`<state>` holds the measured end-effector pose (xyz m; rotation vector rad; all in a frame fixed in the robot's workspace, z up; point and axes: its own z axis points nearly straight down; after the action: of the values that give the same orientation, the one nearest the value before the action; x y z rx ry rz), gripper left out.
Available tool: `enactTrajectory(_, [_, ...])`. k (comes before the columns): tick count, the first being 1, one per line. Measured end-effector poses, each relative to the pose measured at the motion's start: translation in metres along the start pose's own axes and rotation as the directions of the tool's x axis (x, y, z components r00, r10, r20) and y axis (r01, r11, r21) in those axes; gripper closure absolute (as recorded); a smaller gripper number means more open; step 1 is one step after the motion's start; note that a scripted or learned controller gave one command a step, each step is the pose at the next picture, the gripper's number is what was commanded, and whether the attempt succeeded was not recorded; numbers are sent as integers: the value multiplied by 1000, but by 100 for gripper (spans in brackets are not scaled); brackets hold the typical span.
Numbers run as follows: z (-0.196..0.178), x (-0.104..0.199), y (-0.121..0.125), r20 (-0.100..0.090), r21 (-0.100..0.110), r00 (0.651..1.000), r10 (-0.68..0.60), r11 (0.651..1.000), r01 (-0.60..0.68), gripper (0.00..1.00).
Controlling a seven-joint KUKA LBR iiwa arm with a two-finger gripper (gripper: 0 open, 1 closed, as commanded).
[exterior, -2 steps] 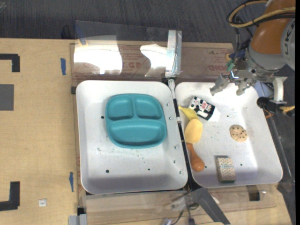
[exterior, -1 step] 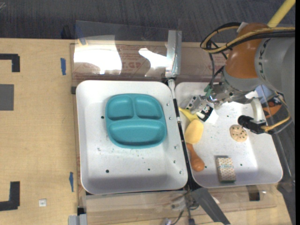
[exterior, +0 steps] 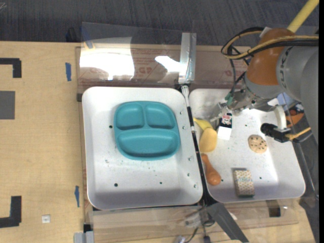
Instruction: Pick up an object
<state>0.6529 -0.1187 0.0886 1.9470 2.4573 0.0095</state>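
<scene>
My gripper point(exterior: 226, 119) hangs low over the upper left part of the right bin point(exterior: 283, 176), with the orange-banded wrist behind it to the upper right. Just to its left lie a yellow banana point(exterior: 201, 124) and a rounded yellow fruit point(exterior: 208, 140), close to the gripper's tip but with no visible hold on them. A round speckled cookie point(exterior: 257, 144) lies to the gripper's lower right. An orange carrot point(exterior: 210, 171) rests along the bin's left wall, and a small patterned block point(exterior: 244, 181) stands near the front.
The left bin point(exterior: 96, 176) holds a teal divided plate point(exterior: 147, 129) in its middle. A clear plastic sheet and a metal post point(exterior: 187, 59) stand behind the bins. The bins' shared wall point(exterior: 192, 135) runs just left of the yellow fruits.
</scene>
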Motion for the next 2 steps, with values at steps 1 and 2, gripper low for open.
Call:
enactTrajectory(1, [-11,-1,2,3,-5,1000,-1,1000,1,100])
enactTrajectory(2, [-12,-34,1,0,12,988,153,988,-153,100])
